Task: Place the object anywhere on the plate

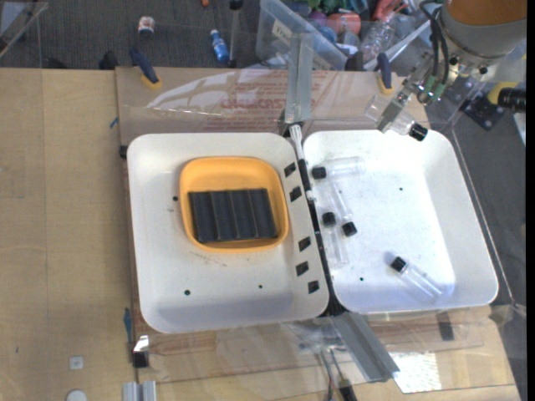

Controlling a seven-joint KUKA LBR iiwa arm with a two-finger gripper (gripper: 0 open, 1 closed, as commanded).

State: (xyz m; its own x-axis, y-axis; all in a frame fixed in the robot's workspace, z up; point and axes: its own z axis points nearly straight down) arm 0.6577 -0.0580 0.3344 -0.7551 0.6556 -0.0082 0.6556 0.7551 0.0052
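An orange plate (234, 170) with a dark ribbed insert (232, 215) lies in the left bin (159, 282). My gripper (411, 105) hangs over the back rim of the right bin (468, 224), under the orange-banded wrist (485, 2). It is shut on a clear vial with a black cap (402, 121), which is tilted between the fingers and lifted off the bin floor. Several more clear, black-capped vials lie in the right bin: one near the divider (338, 169), two at the middle left (336, 211), and one at the front (414, 276).
A metal rail (298, 90) runs back from the divider between the bins. A clear tub of coloured toys (334, 11) stands behind the bins. Black tabs (303, 242) line the divider edge. Cables and a black fitting (493, 103) hang at the right of the wrist.
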